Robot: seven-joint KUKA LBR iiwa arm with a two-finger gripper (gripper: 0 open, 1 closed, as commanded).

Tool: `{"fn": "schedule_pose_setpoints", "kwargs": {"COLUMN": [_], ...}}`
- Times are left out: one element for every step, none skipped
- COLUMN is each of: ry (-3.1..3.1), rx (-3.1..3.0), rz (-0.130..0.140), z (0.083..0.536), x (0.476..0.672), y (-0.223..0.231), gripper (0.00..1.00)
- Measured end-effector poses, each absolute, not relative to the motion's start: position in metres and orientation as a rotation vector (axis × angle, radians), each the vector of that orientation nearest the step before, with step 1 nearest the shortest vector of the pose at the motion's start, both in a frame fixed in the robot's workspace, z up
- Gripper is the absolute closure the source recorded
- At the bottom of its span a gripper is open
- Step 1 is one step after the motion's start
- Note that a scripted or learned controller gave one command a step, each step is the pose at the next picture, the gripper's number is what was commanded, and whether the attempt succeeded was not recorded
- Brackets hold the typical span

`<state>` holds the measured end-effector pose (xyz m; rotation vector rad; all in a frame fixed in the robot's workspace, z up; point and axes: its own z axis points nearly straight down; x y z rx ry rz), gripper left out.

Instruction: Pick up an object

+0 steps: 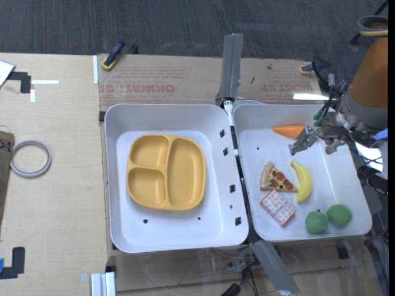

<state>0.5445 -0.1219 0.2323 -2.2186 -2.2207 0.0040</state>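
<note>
The right bin [364, 224] holds an orange carrot [288, 130] at the back, a yellow banana [302, 180], a pizza slice [276, 178], a pink patterned square block [278, 206] and two green balls [316, 222] [339, 214] near the front. My gripper [315, 147] hovers over the back right of this bin, just right of the carrot's tip and above the banana. It is open, and nothing sits between its fingers [300, 144].
A yellow three-compartment plate [165, 171] lies in the left bin [117, 227]. A roll of grey tape [29, 158] rests on the bench at the far left. A blue clamp [113, 54] sits on the cardboard behind the bins.
</note>
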Motion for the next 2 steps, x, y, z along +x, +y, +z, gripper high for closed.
{"fn": "schedule_pose_setpoints", "kwargs": {"ry": [-2.348,-2.346], "rx": [-2.092,-2.095], "rz": [-0.002,-0.004], "z": [0.0936,0.1027], "x": [0.5243,0.5250], "y": [-0.1587,-0.1583], "gripper": [0.00,1.00]}}
